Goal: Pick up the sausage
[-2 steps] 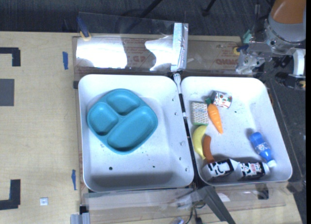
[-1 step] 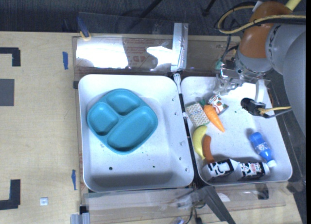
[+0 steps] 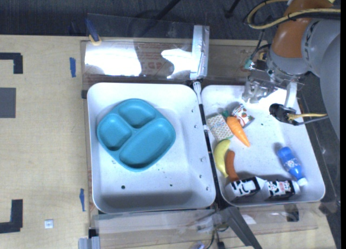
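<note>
Sausage (image 3: 231, 165) lying in the right bin, untouched, tucked against a banana.

Working left to right, I am seeing the left bin (image 3: 108, 188) carrying a blue divided plate (image 3: 136, 133), well away from the job. In the right bin (image 3: 313, 180) the brown-orange sausage is resting against the inner curve of the banana (image 3: 220, 156), near the front left; its long axis is running roughly front to back, upper end leaning slightly left. A carrot (image 3: 238, 129) is sitting just behind it, two dark bottles (image 3: 263, 187) just in front, a blue bottle (image 3: 291, 162) to the right. The gripper (image 3: 258, 92) is hovering over the back of the right bin, well apart from the sausage; I am reading nothing between its fingers, but cannot tell how wide they stand. I am judging the banana contact will crowd a grasp.
</note>
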`<state>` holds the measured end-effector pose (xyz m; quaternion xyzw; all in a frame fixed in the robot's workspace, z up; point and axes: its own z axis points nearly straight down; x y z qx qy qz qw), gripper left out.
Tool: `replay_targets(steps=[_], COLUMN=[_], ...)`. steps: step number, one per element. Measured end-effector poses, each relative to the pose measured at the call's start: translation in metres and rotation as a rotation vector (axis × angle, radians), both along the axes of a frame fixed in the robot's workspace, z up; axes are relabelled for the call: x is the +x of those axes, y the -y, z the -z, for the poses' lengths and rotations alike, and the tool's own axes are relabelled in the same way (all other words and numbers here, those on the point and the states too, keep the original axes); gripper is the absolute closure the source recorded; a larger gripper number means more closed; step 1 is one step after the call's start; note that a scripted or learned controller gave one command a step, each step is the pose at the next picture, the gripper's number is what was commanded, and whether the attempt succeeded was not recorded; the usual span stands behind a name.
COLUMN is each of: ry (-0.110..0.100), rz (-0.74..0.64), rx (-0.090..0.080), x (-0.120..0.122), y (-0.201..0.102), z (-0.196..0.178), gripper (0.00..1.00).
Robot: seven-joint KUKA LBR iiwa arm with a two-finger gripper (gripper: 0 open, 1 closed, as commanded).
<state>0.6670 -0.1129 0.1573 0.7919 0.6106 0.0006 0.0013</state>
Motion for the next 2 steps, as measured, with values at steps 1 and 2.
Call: replay_targets(steps=[1, 2], ry=[0.001, -0.001], rz=[0.058, -0.207], rx=[0.0, 0.002], x=[-0.015, -0.023], y=[-0.003, -0.018], z=[0.045, 0.071], gripper=[1.0, 1.0])
